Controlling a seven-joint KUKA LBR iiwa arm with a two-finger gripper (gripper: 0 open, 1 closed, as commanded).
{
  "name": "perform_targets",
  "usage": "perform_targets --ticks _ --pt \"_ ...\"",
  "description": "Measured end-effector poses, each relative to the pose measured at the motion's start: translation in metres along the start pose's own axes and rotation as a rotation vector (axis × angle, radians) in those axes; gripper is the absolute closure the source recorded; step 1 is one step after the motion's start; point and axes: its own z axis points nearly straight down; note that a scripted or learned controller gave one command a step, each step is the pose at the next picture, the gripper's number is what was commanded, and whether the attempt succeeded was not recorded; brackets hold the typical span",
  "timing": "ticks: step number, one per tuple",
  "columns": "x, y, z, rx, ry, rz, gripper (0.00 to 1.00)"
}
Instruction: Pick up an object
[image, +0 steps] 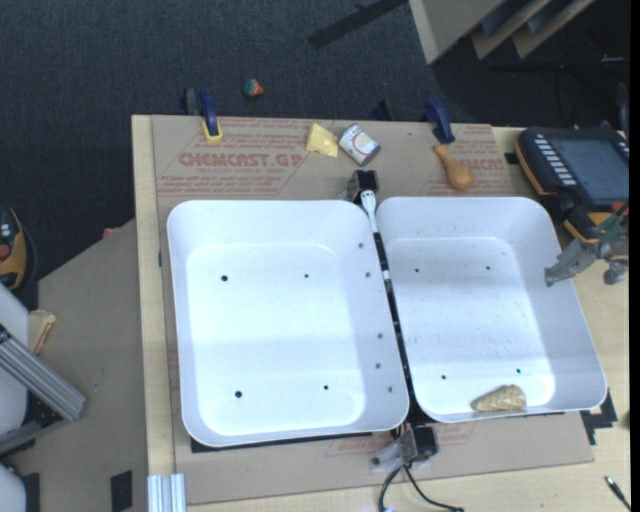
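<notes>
A tan, lumpy object (498, 400) lies in the right bin (560, 300), near its front rim. My gripper (562, 266) reaches in at the right bin's right rim, about halfway along that side. It is well apart from the tan object, which sits nearer the front and to the left of it. Nothing is visibly held by the gripper. The left bin (200, 300) has nothing in it.
On the bench behind the bins lie a yellow wedge (322, 140), a small white box (358, 145) and an orange-handled tool (455, 168). Blue clamps (208, 112) grip the back edge. A black pendant (580, 165) sits at the back right.
</notes>
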Motion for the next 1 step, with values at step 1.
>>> perform_targets --ticks 1 --pt "0.0497 -0.0224 -0.1315 -0.015 -0.002 -0.006 0.0"
